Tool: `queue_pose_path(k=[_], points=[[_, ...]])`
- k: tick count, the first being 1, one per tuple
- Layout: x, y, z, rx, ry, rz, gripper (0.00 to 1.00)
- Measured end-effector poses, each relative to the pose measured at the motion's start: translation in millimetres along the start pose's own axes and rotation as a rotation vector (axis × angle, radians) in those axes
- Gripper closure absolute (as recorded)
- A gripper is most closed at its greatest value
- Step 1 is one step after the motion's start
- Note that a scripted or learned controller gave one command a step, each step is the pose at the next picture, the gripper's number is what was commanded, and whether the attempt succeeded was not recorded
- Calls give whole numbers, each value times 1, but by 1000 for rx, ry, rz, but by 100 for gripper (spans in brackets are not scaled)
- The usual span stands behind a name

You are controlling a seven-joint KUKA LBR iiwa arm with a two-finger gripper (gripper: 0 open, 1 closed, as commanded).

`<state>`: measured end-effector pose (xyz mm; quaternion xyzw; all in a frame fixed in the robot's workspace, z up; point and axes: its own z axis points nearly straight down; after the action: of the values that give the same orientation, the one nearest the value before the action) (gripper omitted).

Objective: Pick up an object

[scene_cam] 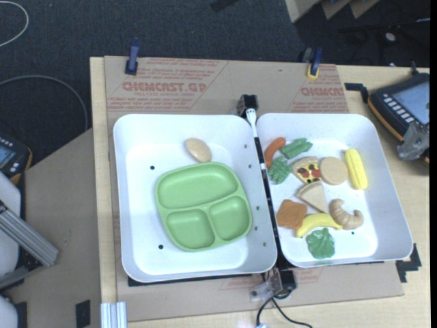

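Two shallow white bins side by side on a brown printed sheet over the tabletop [61,176], touching along their inner rims. In the left bin [133,183]: a green divided tray [198,207], lying flat with one large compartment at the far side and two smaller ones at the near side, and a beige oval piece [198,149] just beyond the tray's far edge, close to it. In the right bin [386,176]: a cluster of toy foods, any of them a candidate for picking up. Along the far side, a red-orange sausage-like piece [274,148] next to a green leafy piece [296,147], with a second green piece [279,171] just below, near the bin's left wall. Toward the middle, a pizza slice [308,170] touching a round beige disc [333,171], and a yellow corn cob [356,168] just to the right of the disc, lying lengthwise. Nearer the front, a pale wedge [314,195], an orange slab [291,214], a yellow banana [319,222], a tan curved pastry [348,214], and a green floret [321,243] closest to the front rim. Two clamps on the sheet's far edge, a blue one [132,57] and a yellow and blue one [313,63]. For the tool, cannot tell how far open or whether anything is in its grasp.
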<state>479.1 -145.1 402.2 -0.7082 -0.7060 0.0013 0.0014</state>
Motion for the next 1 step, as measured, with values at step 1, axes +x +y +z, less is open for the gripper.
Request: queue_pose_path(k=[1], points=[[-34, 32, 73, -3, 0, -2, 100]])
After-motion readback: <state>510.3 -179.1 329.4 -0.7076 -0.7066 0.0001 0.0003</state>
